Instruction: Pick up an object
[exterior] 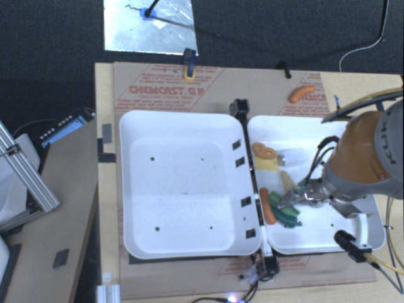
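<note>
- I see the arm [372, 153] reaching in from the right edge of the frame, its orange band over the right bin [372, 232].
- The gripper [291, 199] sits low in the middle of that bin, pointing left toward the divider between the bins.
- I cannot tell from this slant whether it is spread or closed, or whether it has anything.
- Just below its tip lies a green object [285, 212], touching or nearly touching it.
- A carrot-like orange piece [267, 206] lies along the left wall of the right bin, beside the green object.
- Above them, toward the upper left of that bin, I see an orange-and-red item [263, 150] resting against a yellow block [267, 163].
- A pale tan stick [288, 180] lies between the yellow block and the gripper.
- The left bin [136, 232] fills the centre of the frame.
- Another orange piece [302, 94] rests on the board above the right bin, outside both bins.
</note>
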You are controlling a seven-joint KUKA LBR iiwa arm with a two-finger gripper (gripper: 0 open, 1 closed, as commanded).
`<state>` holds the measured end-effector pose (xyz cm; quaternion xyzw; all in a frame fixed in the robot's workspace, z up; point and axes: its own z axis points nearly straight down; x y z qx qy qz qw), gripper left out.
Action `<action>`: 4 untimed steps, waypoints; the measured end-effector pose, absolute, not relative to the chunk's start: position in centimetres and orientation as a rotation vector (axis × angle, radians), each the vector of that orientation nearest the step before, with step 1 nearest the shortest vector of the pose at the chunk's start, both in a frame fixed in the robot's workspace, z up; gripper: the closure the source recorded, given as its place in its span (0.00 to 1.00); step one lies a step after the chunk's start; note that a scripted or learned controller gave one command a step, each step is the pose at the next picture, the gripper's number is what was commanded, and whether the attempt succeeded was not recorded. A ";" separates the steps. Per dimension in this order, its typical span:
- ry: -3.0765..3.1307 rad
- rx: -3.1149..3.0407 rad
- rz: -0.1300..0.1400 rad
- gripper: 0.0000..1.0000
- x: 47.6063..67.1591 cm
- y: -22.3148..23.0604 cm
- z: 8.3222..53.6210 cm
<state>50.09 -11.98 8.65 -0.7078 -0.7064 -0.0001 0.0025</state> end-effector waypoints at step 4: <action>-2.241 -2.228 -0.019 1.00 66.2 -10.5 37.4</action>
